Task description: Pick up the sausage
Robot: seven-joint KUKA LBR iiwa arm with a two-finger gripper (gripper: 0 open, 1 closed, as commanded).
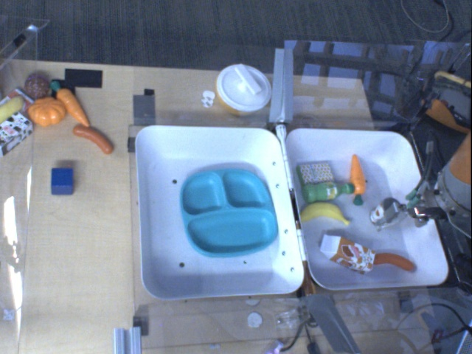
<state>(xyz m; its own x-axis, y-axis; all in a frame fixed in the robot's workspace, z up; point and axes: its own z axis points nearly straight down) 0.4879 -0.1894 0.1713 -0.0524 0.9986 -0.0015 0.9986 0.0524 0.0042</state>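
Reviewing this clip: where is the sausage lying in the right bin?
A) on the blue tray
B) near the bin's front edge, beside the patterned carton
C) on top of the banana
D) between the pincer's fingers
B: the sausage lies along the front of the right bin, next to the carton, apart from the pincer further back.

You won't find any text, label, brand, number or sign that can be read here. The small carton point(349, 254) in the right bin point(413, 153) and the patterned box point(15, 133) at the table's point(88, 257) left edge carry printed markings, but they are too small to make out.
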